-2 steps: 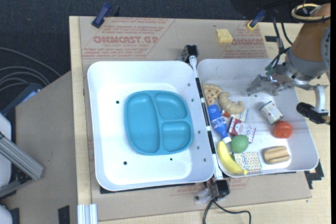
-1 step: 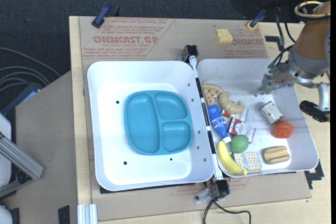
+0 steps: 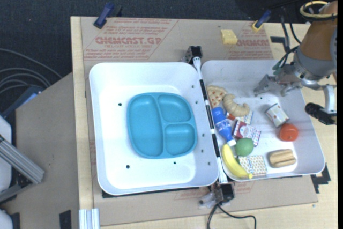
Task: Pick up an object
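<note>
- Objects for picking lie in the right bin [image 3: 305, 166] — all loose, none lifted.
- Along that bin's left wall, from the far end toward the near end: a waffle-patterned piece [image 3: 216, 96], a tan croissant-like piece [image 3: 236, 105], a blue bottle [image 3: 220, 119], a red-and-white packet [image 3: 242, 130], a green ball [image 3: 245, 146], a banana [image 3: 232, 162] and a checkered cracker [image 3: 254, 164].
- Further right in the same bin sit a small white can [image 3: 276, 114], a red tomato [image 3: 289, 132] just beside it, and a bread roll [image 3: 282, 157] near the front edge.
- Gripper [image 3: 275, 85] hangs over the far part of the right bin, its two grey fingers spread apart with nothing between them; the white can lies a little nearer than the fingertips, apart from them.
- Left bin [image 3: 107, 83] holds a blue divided tray [image 3: 161, 125], lying flat in the middle.
- A yellow block [image 3: 229, 36] rests on the bench beyond the bins.
</note>
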Action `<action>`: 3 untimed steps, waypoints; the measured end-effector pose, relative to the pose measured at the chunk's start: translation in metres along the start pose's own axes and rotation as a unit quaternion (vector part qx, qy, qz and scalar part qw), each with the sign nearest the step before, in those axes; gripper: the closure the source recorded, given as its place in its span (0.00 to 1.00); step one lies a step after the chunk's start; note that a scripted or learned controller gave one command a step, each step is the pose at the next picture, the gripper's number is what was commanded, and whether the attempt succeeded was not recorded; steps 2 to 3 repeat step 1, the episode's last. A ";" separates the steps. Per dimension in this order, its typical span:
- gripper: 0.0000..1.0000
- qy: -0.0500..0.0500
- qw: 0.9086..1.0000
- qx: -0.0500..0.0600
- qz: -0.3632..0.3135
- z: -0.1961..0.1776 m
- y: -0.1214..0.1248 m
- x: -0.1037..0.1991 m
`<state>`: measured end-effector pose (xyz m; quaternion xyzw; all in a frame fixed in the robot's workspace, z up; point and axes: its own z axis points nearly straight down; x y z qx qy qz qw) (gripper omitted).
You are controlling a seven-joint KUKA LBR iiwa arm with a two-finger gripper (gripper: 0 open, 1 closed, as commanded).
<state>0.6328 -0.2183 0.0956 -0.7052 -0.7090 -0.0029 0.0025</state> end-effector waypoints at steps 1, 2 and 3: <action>1.00 -0.002 1.000 -0.001 0.000 -0.011 0.000 -0.001; 1.00 -0.002 1.000 -0.001 0.000 -0.011 0.000 -0.001; 1.00 -0.002 1.000 -0.001 0.000 -0.011 0.000 -0.001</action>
